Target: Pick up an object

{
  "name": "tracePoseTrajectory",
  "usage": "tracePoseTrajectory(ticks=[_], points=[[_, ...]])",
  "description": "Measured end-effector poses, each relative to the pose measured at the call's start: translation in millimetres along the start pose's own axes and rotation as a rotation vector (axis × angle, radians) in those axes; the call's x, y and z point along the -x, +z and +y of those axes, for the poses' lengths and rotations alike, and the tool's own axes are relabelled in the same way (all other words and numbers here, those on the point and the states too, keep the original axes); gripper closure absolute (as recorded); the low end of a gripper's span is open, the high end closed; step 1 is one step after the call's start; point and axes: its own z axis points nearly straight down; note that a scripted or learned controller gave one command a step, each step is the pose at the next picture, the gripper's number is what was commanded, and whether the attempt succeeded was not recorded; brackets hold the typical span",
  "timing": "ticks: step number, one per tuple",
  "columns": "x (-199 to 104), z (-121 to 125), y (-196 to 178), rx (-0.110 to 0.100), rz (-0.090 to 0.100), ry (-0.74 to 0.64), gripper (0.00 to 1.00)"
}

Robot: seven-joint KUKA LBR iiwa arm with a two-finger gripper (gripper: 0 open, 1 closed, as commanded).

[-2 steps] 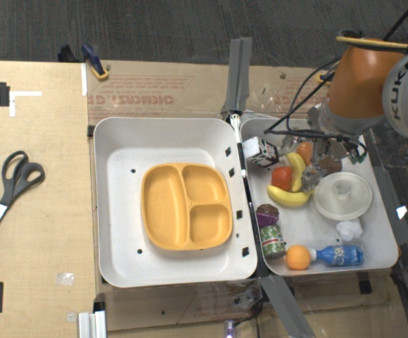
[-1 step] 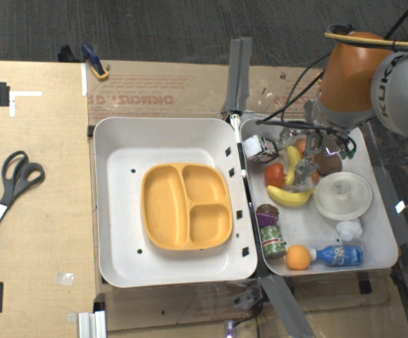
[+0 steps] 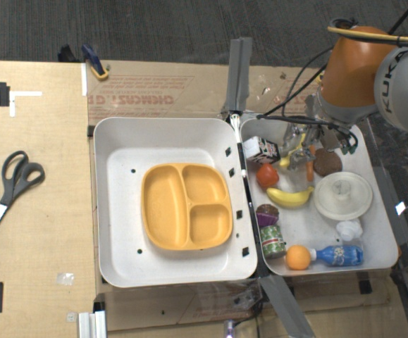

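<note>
My gripper (image 3: 304, 152) hangs low over the back of the right bin (image 3: 380, 189), under the arm's orange band. It is just above a small yellow item (image 3: 286, 162), with a brown round object (image 3: 326, 163) to its right. Nothing is seen held. Near it lie a red tomato (image 3: 267, 175), a banana (image 3: 289, 198) and a black-and-white packet (image 3: 258, 148). Further forward are a white round lid (image 3: 342, 194), a purple item (image 3: 266, 215), a can (image 3: 273, 239), an orange (image 3: 298, 257) and a blue bottle (image 3: 339, 255).
The left bin (image 3: 112, 189) holds a yellow divided plate (image 3: 187, 205). Scissors (image 3: 13, 182) lie on the wooden bench at the left. A blue clamp (image 3: 94, 60) sits at the back, and cables trail from the arm over the bin's back right corner.
</note>
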Motion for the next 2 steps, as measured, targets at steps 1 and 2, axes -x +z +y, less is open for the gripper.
tracePoseTrajectory(ticks=[1,2], points=[[16,57,-134,0.023,0.009,-0.028,1.00],[27,139,-99,0.025,0.014,0.062,1.00]])
